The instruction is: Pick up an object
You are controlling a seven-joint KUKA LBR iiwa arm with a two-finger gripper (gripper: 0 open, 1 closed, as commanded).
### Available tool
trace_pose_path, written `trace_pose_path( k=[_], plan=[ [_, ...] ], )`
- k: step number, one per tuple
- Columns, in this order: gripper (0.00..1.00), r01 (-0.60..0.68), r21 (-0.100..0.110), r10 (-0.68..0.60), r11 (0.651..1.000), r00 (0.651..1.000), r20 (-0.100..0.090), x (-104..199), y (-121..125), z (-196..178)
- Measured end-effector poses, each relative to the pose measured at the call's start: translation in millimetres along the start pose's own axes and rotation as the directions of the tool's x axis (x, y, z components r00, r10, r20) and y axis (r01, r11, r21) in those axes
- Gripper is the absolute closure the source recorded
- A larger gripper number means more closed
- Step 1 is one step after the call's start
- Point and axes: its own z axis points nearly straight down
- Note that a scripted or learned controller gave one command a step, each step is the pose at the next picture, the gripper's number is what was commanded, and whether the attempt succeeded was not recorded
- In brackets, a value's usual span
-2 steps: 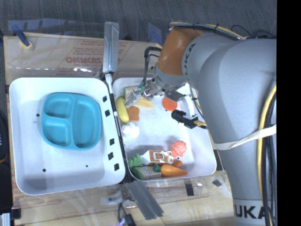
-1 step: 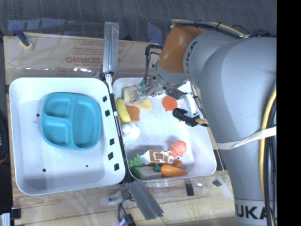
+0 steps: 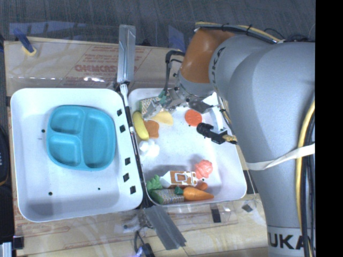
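- Camera view: two white bins sit side by side on the bench (image 3: 64, 63), and the grey arm (image 3: 257, 90) comes in from the right, over the right bin (image 3: 179, 149).
- The gripper (image 3: 158, 103) is down at the far left corner of the right bin, close above the toys there.
- Whether the gripper is spread or closed cannot be told from this angle, and nothing can be seen gripped in it.
- The things to pick from all lie in the right bin.
- A banana (image 3: 140, 125) lies along the bin's left edge, just below the gripper.
- An orange piece (image 3: 153, 128) touches the banana's right side.
- A pale yellow piece (image 3: 165, 118) sits just beside the gripper, towards the far edge.
- A round red-orange toy (image 3: 193, 116) lies near the far edge, right of the yellow piece and apart from it.
- A white lump (image 3: 149, 149) rests by the left edge, about halfway along it.
- A pink toy (image 3: 203, 168) sits towards the right edge, near the near corner.
- A small printed carton (image 3: 181, 178) lies on its side close to the near edge, with a carrot (image 3: 198, 195) just in front of it.
- A green leafy toy (image 3: 155, 182) and a grey-green piece (image 3: 167, 197) fill the near left corner.
- The left bin (image 3: 27, 186) holds a blue divided plate (image 3: 81, 137), lying flat and nearer the far edge than the near one.
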Motion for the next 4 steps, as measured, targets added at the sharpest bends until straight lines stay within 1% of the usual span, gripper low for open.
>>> trace_pose_path(
  k=[1,2,3,4],
  plan=[
    [1.0,0.001,0.002,-0.001,1.0,1.0,-0.001,0,0,-9],
    [0.0,0.002,0.002,-0.002,1.0,1.0,-0.001,0,0,-8],
    [0.0,0.034,-0.002,-0.034,0.999,0.999,0.002,2,-15,11],
    [1.0,0.039,-0.014,-0.039,0.999,0.999,0.007,0,-10,-5]
  ],
)
